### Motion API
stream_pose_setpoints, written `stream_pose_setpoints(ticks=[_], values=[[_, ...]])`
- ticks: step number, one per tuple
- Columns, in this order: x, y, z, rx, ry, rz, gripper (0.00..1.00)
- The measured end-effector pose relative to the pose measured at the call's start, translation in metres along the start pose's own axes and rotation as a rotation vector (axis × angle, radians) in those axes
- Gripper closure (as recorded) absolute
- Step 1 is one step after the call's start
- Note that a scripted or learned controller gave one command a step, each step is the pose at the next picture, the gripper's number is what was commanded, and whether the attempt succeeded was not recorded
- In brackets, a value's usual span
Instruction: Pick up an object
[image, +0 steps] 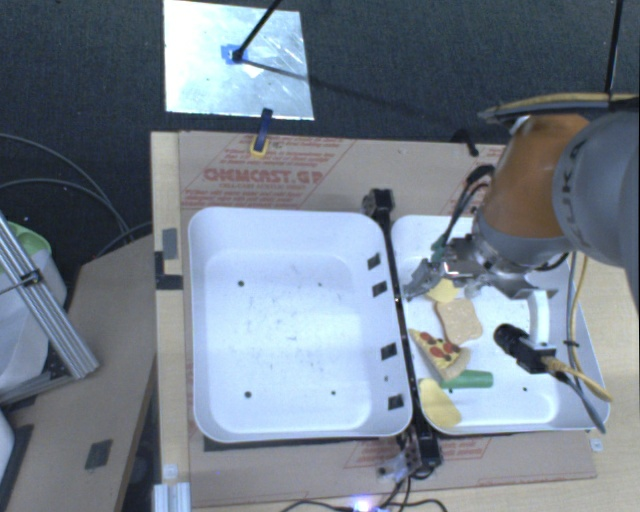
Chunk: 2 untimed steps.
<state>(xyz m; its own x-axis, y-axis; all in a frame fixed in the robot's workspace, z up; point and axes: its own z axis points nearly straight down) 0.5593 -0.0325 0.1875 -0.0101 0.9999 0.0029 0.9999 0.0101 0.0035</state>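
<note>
As I reach in from the right, arm (600, 200): grey, with the orange band (530, 180) above my wrist, hanging over the upper part of the right bin (520, 405).
Gripper (440, 272): low over the right bin's near-left part, close to the wall shared with the left bin (290, 320).
Gripper state: I cannot tell from this slant whether it stands apart or together; nothing shows clamped in it.
Yellow piece (441, 292): just beneath my gripper, perhaps touching it; the view is too coarse to say.
Tan slice (461, 320): flat on the bin floor, right beside the yellow piece, on its lower right.
Pizza slice (438, 347): beside the tan slice's lower left edge, near the shared wall.
Green stick (472, 379): lying flat just below the pizza slice.
Yellow curved piece (440, 404): in the lower left corner of the right bin, near the green stick.
Left bin: white, with small dark marks on its floor.
</note>
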Motion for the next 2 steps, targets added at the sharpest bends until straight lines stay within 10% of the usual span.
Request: stream_pose_setpoints(ticks=[1,2], values=[[0.015,-0.074,-0.04,0.003,0.0,0.007,0.0],[0.024,-0.073,0.006,0.007,-0.002,0.009,0.0]])
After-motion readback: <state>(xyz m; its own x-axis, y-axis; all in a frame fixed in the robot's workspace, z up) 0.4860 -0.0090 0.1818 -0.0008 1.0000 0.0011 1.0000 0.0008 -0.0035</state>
